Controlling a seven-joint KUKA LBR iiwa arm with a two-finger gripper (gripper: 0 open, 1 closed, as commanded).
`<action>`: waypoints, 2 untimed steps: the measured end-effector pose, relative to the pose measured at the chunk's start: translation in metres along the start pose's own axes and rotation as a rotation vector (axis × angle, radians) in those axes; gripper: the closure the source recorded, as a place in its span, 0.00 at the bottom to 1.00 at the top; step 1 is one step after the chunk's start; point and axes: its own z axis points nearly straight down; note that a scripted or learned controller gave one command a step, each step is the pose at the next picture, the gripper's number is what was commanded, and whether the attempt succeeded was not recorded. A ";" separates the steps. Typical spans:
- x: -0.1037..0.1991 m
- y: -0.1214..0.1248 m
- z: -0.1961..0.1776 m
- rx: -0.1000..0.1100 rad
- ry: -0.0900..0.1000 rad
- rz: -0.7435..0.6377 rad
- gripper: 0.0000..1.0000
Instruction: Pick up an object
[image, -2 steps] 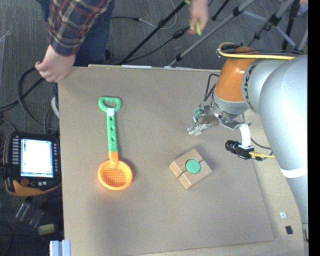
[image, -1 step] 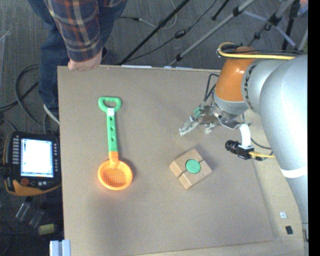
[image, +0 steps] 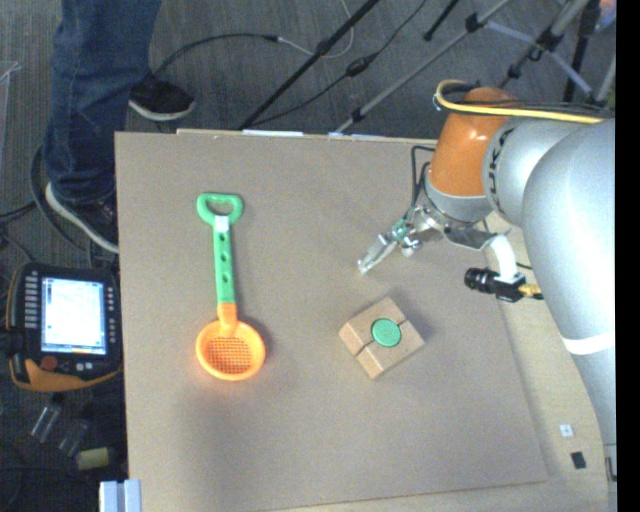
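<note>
The grey arm with its orange band reaches in from three o'clock, its end effector (image: 372, 258) hanging above the brown desk (image: 300, 420) just right of centre; whether it is apart or together cannot be told. Just beyond it, toward five o'clock, lies a tan wooden block with a round green disc on top (image: 381, 336), apart from the end effector. Well away toward nine o'clock lies a green-handled plastic strainer spoon with an orange mesh bowl (image: 227, 300).
</note>
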 end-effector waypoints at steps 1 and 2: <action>0.000 0.000 0.000 0.000 0.000 0.000 0.00; 0.000 0.000 0.000 0.000 0.000 0.000 0.00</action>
